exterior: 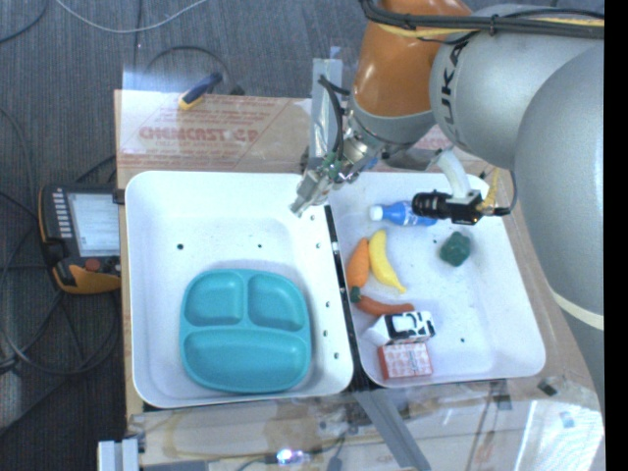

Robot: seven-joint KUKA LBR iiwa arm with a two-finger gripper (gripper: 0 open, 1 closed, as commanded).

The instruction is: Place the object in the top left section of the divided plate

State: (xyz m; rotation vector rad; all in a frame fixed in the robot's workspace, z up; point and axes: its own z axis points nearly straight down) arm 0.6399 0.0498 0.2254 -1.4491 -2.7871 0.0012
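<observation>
A teal divided plate (245, 329) lies in the left bin (167, 224), toward its front. Its two small sections face the back and the large one faces the front; all three hold nothing. My gripper (306, 196) hangs over the back right corner of the left bin, just beside the wall between the bins and well behind the plate. No object shows at its tip. In the right bin (491, 332) lie a yellow banana (385, 261), an orange carrot (359, 261) and a blue and white bottle (400, 213).
Also in the right bin are a dark green lump (454, 249), a red-orange stick (378, 305), a black and white toy (408, 324) and a red box (405, 360). A cardboard sheet (206, 137) lies behind the left bin.
</observation>
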